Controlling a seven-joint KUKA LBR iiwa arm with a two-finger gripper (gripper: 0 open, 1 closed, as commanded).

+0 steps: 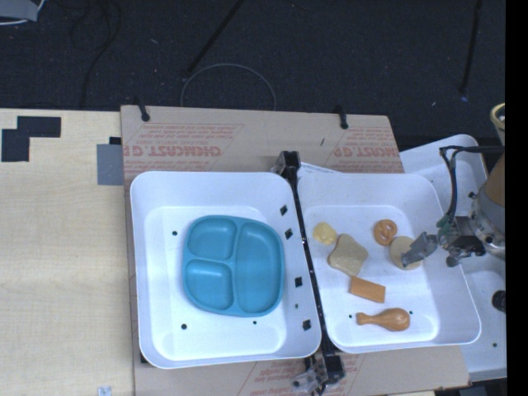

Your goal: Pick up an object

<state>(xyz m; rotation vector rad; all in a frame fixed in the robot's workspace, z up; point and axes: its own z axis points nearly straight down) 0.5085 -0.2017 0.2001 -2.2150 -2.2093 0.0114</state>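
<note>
At the right edge of the frame the hand (436,249) hangs over the right side of the right bin (450,324), its two dark fingers spread apart and pointing toward frame left; one fingertip lies against a pale beige piece (404,252), but nothing sits between the fingers, so the hand holds nothing. The pale beige piece is the nearest thing, just to the left of the hand and touching it. Farther left lie a round brown pretzel-like piece (384,232), a tan bread-slice shape (348,256), a small yellow lump (324,234), an orange block (367,289) and, toward the lower part of the bin, a drumstick shape (384,319) whose long axis runs left to right. The left bin (157,337) holds a blue divided plate (233,265). As I judge it, a grasp turns on shifting the hand slightly left so the pale piece falls between the fingers.
</note>
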